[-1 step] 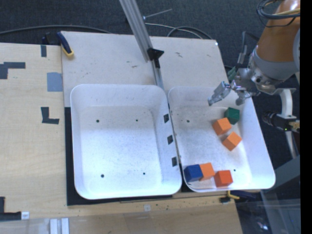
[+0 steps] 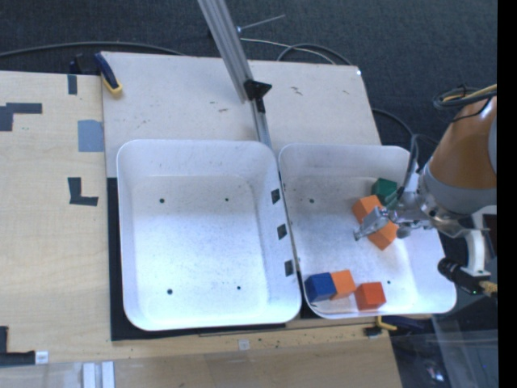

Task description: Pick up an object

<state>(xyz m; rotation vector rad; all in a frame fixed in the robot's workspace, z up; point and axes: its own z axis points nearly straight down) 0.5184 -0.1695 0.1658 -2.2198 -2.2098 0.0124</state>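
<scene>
Fingers (image 2: 365, 231) of the gripper (image 2: 373, 227) are reaching into the right bin (image 2: 347, 156) from the right, sitting low among a small cluster of blocks; whether they are open or closed cannot be told, nor whether any block is lying between them.

Items lying in the right bin:
- Orange block (image 2: 367, 208), sitting just above the fingertips, touching or nearly touching them.
- Second orange block (image 2: 385, 235), lying just below and right of the fingertips, partly covered by the gripper.
- Green block (image 2: 385, 190), resting behind the orange pair, near the bin's right wall.
- Blue block (image 2: 320, 286), sitting by the front wall, touching a light orange block (image 2: 343, 281) on its right.
- Red-orange block (image 2: 370, 295), lying just right of that pair, near the front rim.

Left bin (image 2: 194, 156) is standing beside the right one, their walls touching.

Arm (image 2: 464, 156), grey with orange, is entering from the right.
</scene>
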